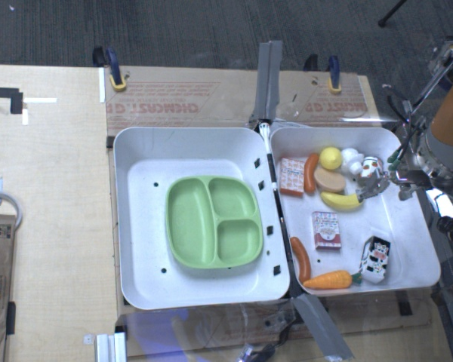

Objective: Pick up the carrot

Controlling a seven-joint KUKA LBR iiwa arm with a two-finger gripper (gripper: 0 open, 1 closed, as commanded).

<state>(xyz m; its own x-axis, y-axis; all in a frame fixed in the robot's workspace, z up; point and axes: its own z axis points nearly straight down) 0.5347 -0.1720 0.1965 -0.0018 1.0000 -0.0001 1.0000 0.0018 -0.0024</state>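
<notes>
White right bin: carrot near front wall, gripper apart

We see a dark grey carpeted floor across the twelve o'clock edge, faintly ribbed. Below it lies the pale wooden worktop, reaching to nine o'clock. A brown cardboard sheet with red print lies on it, held by two blue-and-yellow clamps, one toward eleven o'clock and one toward one. Black and white tape marks sit at ten o'clock. A grey metal bar runs from twelve toward the centre. Light is even and soft.
</notes>
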